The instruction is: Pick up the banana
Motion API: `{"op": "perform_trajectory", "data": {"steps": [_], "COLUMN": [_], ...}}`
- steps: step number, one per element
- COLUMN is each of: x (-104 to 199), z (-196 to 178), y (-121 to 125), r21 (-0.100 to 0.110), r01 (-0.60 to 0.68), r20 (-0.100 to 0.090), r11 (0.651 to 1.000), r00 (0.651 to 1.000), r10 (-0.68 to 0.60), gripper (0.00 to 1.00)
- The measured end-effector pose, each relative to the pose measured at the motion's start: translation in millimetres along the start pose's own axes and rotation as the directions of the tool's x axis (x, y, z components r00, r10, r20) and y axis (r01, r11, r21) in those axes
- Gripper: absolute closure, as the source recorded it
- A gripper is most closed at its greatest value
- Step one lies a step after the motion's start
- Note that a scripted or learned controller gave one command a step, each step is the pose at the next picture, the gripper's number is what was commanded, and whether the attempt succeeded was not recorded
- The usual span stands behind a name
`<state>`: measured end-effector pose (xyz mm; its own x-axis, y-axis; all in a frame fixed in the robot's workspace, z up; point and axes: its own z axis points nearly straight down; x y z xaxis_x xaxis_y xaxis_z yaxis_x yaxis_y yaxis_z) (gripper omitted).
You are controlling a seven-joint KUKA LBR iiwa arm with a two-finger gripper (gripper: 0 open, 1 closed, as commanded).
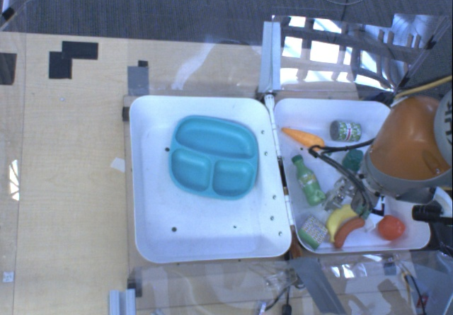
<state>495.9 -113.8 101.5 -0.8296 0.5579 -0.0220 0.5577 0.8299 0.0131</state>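
Banana [341, 219] lies in right bin [417, 241], near its front edge, just below gripper [348, 197]. Long axis runs slanted, from lower left up to right. Red-brown sausage [347, 231] lies alongside, touching banana on front side.

Finger state: cannot tell, metal parts too small and blurred. Nothing seen held.

Count in right bin: one banana, one sausage, one carrot [303, 137], one green bottle [308, 181], one can [345, 130], one tomato [391, 227], one small packet [313, 230]. Left bin [148, 236]: one blue divided plate [213, 156].
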Motion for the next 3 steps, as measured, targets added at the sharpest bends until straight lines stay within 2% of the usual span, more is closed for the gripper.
{"op": "perform_trajectory", "data": {"steps": [1,2,3], "x": [14,14,12], "z": [-84,-84,-1], "y": [46,46,11], "r21": [0.006,0.006,0.006], "r01": [0.122,0.121,0.17], "r20": [-0.015,-0.015,-0.017], "r11": [0.992,0.993,0.985], "r00": [0.992,0.993,0.985], "r10": [-0.122,-0.121,-0.17], "gripper": [1.0,0.0,0.0]}}
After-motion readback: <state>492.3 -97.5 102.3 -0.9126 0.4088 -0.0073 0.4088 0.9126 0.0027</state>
